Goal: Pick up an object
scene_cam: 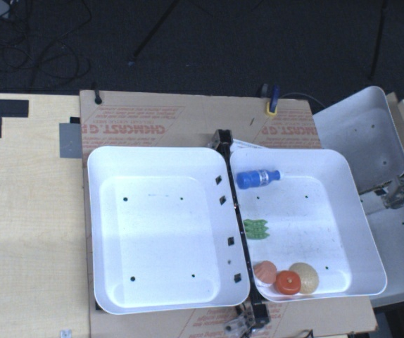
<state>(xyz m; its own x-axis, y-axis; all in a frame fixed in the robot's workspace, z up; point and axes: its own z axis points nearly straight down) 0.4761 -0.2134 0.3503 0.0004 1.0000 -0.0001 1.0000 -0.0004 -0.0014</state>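
Four objects lie in the right bin (343, 182): blue bottle (257, 179) at 11 o'clock, green piece (256, 229) at 9 o'clock, and pink disc (264, 271), red cap (288, 282) and tan round (305, 277) clustered at 6 o'clock. Left bin (110, 189) adjoins on the table (26, 210).

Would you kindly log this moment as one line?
right white bin: blue plastic bottle, green pod-shaped toy, red round toy | nothing lifted

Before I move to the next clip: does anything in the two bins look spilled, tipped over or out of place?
Nothing much. The blue bottle lies on its side near the far edge of the right bin. The green item sits by the divider, and three round pieces are bunched in the near corner. No spill or damage shows.
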